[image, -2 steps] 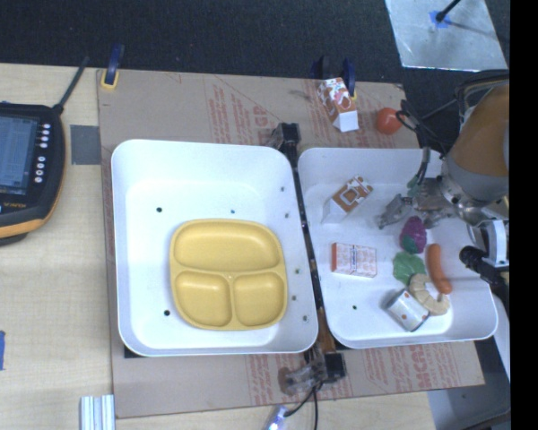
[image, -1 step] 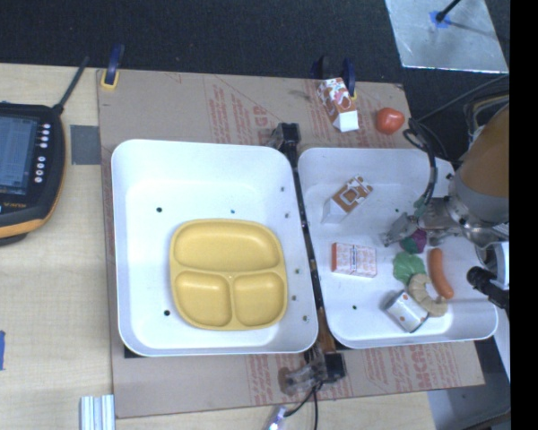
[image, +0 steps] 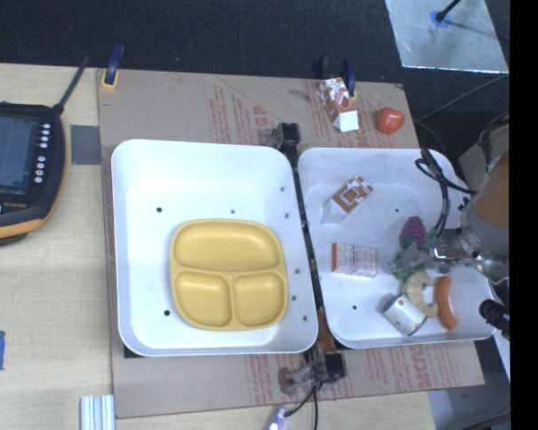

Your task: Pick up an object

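Mostly cut off: gripper (image: 428, 256) amid right-bin (image: 377, 334) clutter.

Colours noted across bench and both white bins (image: 130, 240).
Yellow three-part plate (image: 227, 272); red tomato (image: 390, 120); orange-red sausage (image: 445, 301); purple grapes (image: 414, 232); red-and-white printed cartons (image: 353, 259); brown cardboard mat (image: 206, 106) with red lettering; orange-edged pendant (image: 13, 170).

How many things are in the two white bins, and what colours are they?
Yellow: 1, the divided plate in the left bin.
Red and white: 2, the small carton and the flat packet in the right bin.
Purple: 1, the grape bunch.
Orange-red: 1, the sausage.
Pale cream: 1, the lumpy piece.
Silver-white: 1, the can.
Total: 7
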{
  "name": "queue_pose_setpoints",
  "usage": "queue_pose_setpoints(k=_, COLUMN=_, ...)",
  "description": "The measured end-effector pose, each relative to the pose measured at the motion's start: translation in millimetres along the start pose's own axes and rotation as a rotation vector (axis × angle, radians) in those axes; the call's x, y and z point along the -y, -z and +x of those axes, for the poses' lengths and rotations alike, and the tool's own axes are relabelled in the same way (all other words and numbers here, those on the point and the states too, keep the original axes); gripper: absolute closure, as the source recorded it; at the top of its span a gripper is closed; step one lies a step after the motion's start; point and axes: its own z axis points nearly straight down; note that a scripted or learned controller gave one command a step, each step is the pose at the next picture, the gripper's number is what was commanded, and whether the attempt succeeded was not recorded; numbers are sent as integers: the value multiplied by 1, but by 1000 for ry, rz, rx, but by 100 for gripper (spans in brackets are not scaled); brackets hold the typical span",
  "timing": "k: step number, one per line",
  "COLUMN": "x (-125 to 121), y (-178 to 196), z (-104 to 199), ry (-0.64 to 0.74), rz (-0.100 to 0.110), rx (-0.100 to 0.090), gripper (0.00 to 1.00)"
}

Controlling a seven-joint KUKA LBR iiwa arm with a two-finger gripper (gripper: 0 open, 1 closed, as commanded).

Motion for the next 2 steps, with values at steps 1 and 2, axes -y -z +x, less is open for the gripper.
queue_pose_setpoints(k=1, x=-55, y=1, z=26, ry=1, rz=-1, rx=0, gripper=0)
queue_pose_setpoints(k=2, x=-55, y=11, z=25, ry=3, rz=1, rx=1, gripper=100)
